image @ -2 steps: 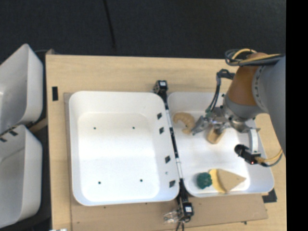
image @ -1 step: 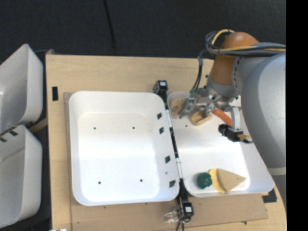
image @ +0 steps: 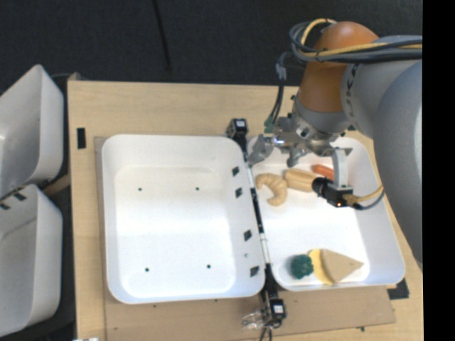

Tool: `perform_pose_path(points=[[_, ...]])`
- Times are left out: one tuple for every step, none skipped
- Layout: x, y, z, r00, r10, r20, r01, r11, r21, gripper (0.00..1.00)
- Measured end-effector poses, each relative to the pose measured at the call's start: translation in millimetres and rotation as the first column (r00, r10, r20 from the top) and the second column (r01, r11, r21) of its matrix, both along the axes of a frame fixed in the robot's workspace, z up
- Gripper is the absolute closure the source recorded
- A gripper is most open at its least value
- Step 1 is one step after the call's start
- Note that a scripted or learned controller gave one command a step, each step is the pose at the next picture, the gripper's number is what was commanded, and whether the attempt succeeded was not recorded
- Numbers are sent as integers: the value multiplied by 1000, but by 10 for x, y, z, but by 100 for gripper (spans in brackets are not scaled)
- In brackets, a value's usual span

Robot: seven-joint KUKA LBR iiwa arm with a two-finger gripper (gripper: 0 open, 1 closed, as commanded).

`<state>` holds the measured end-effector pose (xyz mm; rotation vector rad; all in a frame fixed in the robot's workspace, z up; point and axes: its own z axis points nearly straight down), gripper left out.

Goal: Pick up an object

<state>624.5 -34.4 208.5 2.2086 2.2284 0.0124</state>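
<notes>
My gripper (image: pixel 298 156) hangs low over the far part of the right bin (image: pixel 370 251), under the orange wrist band. Just in front of it lie a tan curved croissant-like piece (image: pixel 274 189) and a tan roll (image: pixel 299 180), touching each other. A small orange carrot-like piece (image: pixel 323 169) pokes out beside the roll, partly hidden by the gripper. At the near end of the same bin sit a green broccoli-like lump (image: pixel 301 266) and a yellow-tan wedge (image: pixel 337 265) side by side. Nothing is seen lifted off the bin floor.
The left bin (image: pixel 170 219) adjoins the right one along a divider with black clips (image: pixel 250 190). The grey arm body fills the upper right. White housings (image: pixel 25 190) stand off the bench's left edge. A black cable runs by the gripper (image: pixel 341 194).
</notes>
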Motion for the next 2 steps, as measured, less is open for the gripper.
perform_pose_path(points=[[-564, 110, 1072, 1000, -4, 0, 4, 1000, -1, 0], [-545, 89, 1109, 1000, 3, -6, -3, 1000, -6, 100]])
